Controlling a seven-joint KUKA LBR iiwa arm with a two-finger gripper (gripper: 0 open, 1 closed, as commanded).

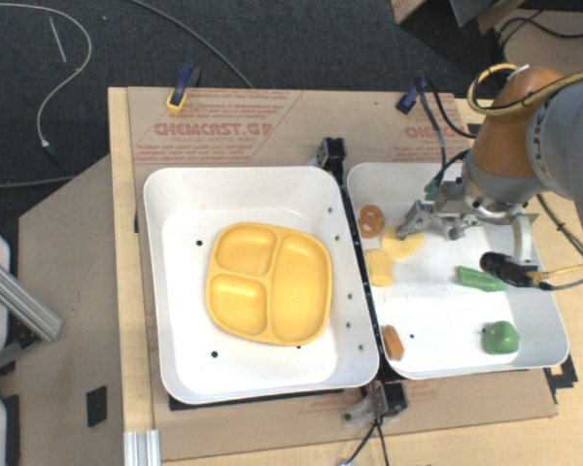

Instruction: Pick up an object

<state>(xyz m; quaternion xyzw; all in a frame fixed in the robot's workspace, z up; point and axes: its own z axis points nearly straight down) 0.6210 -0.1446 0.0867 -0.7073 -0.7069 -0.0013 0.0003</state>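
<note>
Pale yellow food piece [402, 249], right bin [525, 357], mid-frame: gripper [429, 223] poised above, fingers spread, nothing held. Centre over piece before closing.

Grey arm [564, 134] enters from the right, orange band [510, 129] above the wrist, wrist bent downward. End effector [423, 223] hangs low, pointing down and to the left, with its 2 fingers spread apart, nothing between them.
</note>
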